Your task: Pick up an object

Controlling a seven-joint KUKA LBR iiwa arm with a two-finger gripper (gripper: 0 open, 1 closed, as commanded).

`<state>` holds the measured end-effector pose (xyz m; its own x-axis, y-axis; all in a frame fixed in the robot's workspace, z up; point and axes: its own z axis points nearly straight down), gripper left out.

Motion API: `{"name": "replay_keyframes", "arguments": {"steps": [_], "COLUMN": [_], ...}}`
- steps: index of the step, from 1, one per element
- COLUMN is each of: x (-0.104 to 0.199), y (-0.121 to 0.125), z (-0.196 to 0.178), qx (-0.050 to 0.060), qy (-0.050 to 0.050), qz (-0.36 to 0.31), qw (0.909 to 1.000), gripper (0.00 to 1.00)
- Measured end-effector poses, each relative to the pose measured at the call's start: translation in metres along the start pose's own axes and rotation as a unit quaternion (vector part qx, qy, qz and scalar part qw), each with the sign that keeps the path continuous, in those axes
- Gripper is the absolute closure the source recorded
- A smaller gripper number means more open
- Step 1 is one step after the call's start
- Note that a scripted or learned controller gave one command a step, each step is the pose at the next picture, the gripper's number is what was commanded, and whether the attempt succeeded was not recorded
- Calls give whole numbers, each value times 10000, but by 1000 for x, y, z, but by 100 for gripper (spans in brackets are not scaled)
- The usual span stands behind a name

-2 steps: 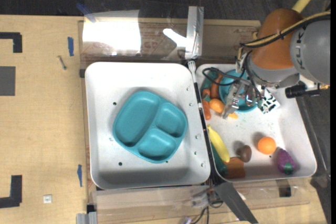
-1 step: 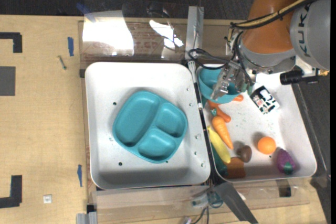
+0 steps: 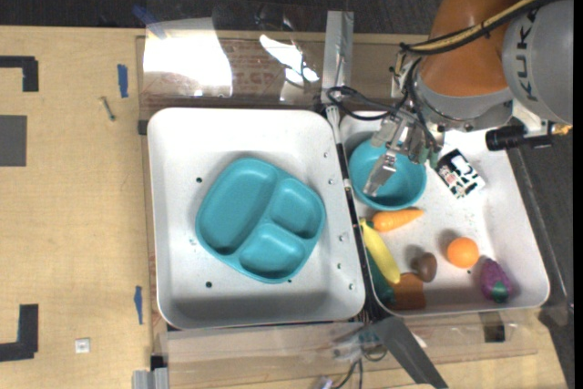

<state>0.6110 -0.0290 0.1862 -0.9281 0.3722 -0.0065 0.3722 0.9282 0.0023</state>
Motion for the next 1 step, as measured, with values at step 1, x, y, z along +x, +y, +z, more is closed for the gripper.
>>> {"name": "replay_keyframes", "arguments": {"steps": [1], "x": [24], "y": [-81], "z": [0], "qx": [17], "qy": [8], "qz": [-178], "qw": [9998], "gripper": [0]}}
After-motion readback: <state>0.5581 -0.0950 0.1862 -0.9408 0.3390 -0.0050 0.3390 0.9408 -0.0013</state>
